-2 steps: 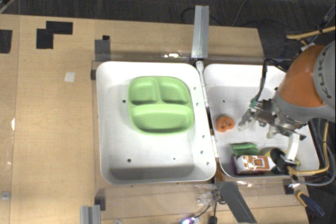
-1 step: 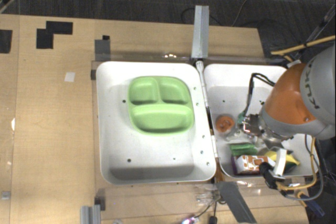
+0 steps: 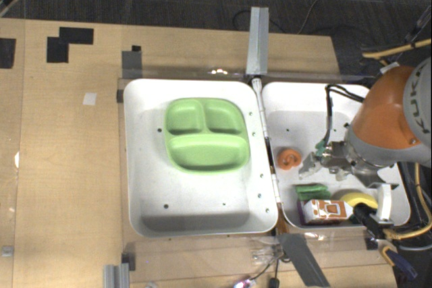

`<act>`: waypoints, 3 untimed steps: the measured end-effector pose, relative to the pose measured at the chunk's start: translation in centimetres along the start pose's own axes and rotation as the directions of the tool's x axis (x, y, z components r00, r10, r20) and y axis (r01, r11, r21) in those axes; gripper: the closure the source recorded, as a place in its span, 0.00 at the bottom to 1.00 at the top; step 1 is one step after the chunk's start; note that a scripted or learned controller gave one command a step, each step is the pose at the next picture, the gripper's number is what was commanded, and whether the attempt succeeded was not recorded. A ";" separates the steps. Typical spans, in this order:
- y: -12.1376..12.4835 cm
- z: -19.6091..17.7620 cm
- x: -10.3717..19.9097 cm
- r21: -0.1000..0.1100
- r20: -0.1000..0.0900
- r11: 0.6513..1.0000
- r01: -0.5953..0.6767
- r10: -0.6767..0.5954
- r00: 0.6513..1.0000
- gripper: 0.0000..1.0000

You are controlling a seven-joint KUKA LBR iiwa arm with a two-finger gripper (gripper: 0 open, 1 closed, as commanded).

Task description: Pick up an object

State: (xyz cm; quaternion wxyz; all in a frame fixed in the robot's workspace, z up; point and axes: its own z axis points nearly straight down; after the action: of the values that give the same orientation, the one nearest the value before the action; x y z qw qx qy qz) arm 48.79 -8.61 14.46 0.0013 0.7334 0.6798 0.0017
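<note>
In the right bin (image 3: 297, 104) lie a small orange round object (image 3: 289, 158), a green flat piece (image 3: 312, 190), a brown-and-white carton (image 3: 325, 210) and a yellow banana-like object (image 3: 358, 199). My gripper (image 3: 324, 160) hangs low over the bin's middle, just right of the orange object and above the green piece. Nothing shows between its fingers. The arm's orange band (image 3: 385, 114) covers the bin's right part.
The left bin (image 3: 142, 199) holds a green divided plate (image 3: 206, 133). A metal post (image 3: 258, 40) stands at the back between the bins. Cables (image 3: 398, 50) trail at the right edge, and the bin walls are close around the objects.
</note>
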 end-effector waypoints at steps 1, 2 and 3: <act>0.1 3.9 -1.8 0.002 0.000 0.996 0.094 -0.094 0.996 0.00; 5.9 -2.6 -1.5 -0.001 0.001 0.881 0.473 -0.473 0.881 0.00; 0.1 2.2 -2.6 0.001 0.000 0.913 0.407 -0.407 0.913 0.00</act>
State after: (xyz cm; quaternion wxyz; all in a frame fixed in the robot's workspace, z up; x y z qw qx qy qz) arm 48.75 -11.17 12.21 0.0011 0.5760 0.8175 0.0010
